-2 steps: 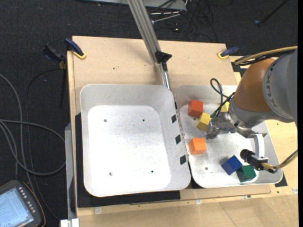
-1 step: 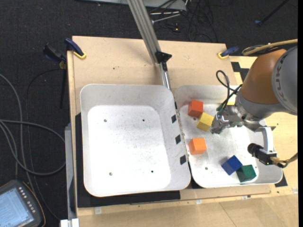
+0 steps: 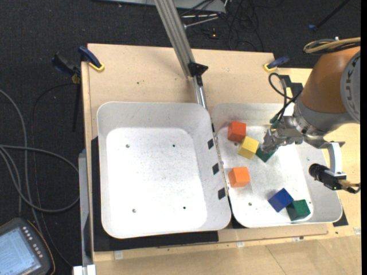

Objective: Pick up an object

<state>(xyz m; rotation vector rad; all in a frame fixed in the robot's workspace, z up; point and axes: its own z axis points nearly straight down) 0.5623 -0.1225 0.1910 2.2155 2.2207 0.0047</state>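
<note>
Down low in the right-hand shallow white plastic bin (image 3: 321,211), two-finger gripper (image 3: 269,146) poised over a small dark green block (image 3: 265,154) just beside the yellow wooden cube (image 3: 249,147). Finger spread: cannot tell. Grasp step, seemingly; next, closing squarely and lifting clear.

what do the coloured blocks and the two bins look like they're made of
Blocks such as the yellow block and blue block: probably painted wood or foam, with flat matte faces and crisp edges. White bins: likely moulded plastic, with smooth rounded corners, a slight sheen and dark scuff speckles.
</note>
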